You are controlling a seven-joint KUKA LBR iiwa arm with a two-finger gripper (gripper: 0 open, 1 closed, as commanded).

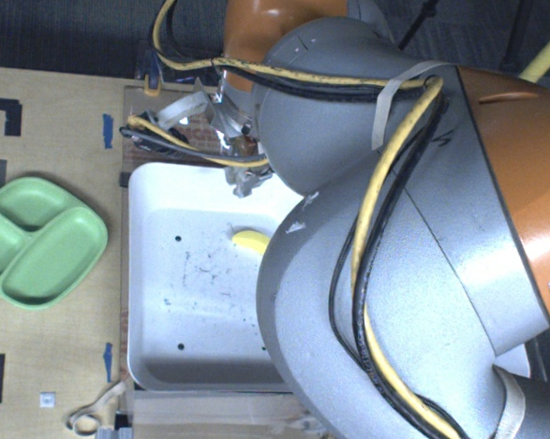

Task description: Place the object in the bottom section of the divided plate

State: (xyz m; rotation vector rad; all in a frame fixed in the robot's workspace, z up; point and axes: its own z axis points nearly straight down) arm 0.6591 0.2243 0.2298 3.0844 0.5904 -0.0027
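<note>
The arm (412, 270) is huge in the foreground here, grey shell and yellow cable covering most of the right side and hanging over the right part of the bin (158, 281).

Just past its edge, a yellow object (248, 242) lies on the bin floor, up toward the far half, partly tucked under the arm. Could be a small banana or a bit of plastic, honestly hard to say with this little of it peeking out.

Farther back, the gripper (241, 169) sits over the bin's far rim, a short way behind the object and not touching it. I cannot tell if it's apart or together from this angle, too much clutter of cables and metal up there. Nothing is visibly held.

Off to the left on the wooden bench (76, 106) is the green plate (37, 241), well apart from the bin, all three sections bare.

So my read: the pick isn't done yet. To do it well, I'd come straight down centred on the object, across its narrow width, and lift clear of the bin wall before swinging left. Then aim for the big lower section of the plate and release low so it doesn't bounce out.
</note>
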